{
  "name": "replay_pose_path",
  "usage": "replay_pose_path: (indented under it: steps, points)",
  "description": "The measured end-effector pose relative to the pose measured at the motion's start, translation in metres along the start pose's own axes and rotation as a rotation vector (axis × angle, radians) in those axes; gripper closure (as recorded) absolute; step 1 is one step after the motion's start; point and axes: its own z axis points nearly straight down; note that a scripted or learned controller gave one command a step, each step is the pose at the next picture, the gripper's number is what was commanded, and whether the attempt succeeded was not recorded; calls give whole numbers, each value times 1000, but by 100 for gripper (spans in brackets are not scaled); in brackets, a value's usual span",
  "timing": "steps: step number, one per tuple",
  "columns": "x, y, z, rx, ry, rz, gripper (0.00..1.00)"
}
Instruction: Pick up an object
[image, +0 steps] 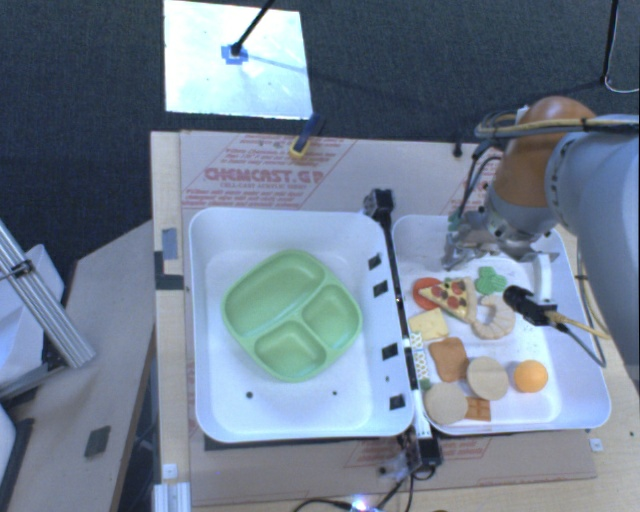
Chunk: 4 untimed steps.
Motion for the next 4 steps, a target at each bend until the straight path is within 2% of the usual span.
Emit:
replay_pose_path:
  steps: [1, 2, 3, 4]
  points:
    - [-5, 4, -60, 2, 1, 2, 100]
    - [-8, 2, -103, 2, 1, 3, 100]
    - [-8, 3, -128, 0, 0, 1, 100]
    - [34, -26, -119, 6, 1, -1, 100]
